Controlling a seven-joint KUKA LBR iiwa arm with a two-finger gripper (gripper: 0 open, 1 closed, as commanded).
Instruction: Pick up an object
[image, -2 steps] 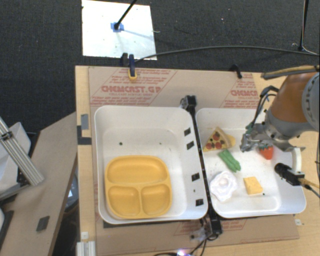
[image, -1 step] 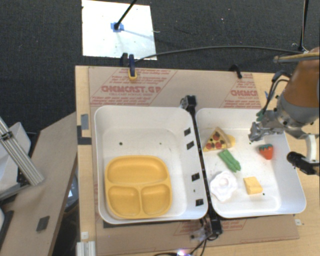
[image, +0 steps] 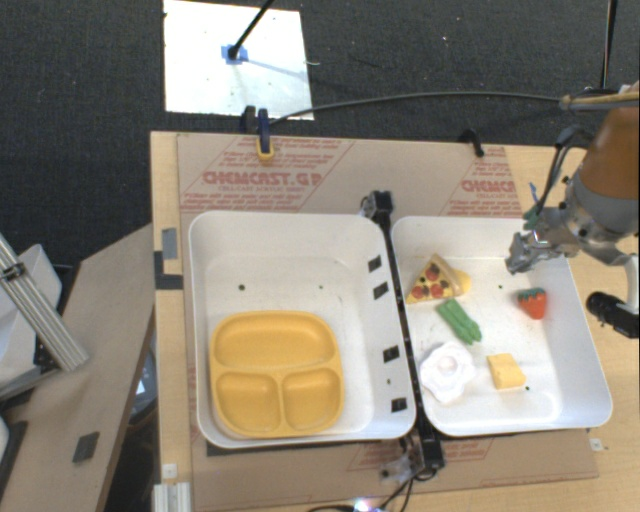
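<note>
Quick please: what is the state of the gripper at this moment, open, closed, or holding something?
Gripper: cannot be told at this size; it hangs over the right bin, up-left of the strawberry, with nothing seen held.

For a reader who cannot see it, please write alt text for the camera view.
A grey robot arm's gripper hovers over the right white bin, which holds a toy pizza slice, strawberry, green vegetable, fried egg and cheese block. The left bin holds a yellow divided tray.

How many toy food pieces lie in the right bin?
5: pizza slice at the upper left, green pod below it, fried egg lower left, cheese block lower middle, strawberry right.
</note>
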